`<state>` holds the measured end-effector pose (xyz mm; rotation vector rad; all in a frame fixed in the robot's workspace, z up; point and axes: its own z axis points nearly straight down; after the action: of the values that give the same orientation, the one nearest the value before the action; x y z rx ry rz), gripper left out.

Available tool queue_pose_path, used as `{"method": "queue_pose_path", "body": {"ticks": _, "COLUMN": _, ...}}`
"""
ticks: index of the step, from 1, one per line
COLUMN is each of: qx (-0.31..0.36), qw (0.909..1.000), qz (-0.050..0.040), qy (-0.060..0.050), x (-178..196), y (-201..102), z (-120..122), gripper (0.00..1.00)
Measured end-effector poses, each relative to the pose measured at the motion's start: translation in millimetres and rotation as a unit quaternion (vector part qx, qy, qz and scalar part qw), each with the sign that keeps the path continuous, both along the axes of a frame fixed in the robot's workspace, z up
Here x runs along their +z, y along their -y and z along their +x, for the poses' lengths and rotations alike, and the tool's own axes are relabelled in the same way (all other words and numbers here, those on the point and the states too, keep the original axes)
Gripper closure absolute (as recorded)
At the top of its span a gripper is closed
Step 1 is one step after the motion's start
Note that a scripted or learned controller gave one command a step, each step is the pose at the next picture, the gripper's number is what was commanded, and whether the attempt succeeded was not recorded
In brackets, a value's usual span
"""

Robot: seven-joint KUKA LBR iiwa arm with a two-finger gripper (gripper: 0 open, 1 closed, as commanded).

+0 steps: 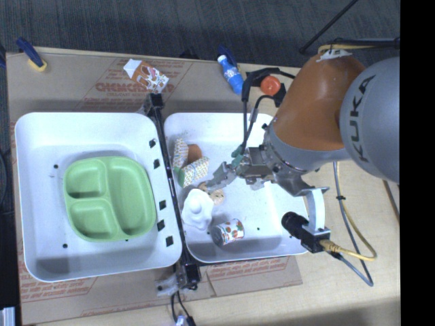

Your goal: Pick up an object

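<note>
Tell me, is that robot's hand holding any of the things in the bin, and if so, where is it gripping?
It cannot be told. The hand hangs low over the right bin, beside the green-and-white packet, but no item shows between its tips.

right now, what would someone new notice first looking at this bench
The big grey and orange arm reaching in from the right, its gripper low over the right bin. Next, the green divided tray lying alone in the left bin. Then the small clutter at the right bin's left side: a white bottle and a printed can.
</note>
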<state>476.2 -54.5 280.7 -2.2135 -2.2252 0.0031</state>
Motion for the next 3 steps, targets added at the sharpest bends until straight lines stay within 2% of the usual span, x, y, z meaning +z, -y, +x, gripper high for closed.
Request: {"method": "queue_pose_path", "body": {"ticks": 3, "qx": 0.0, "qw": 1.0, "qz": 0.0, "qy": 0.0, "x": 0.0, "y": 0.0, "z": 0.0, "gripper": 0.0}}
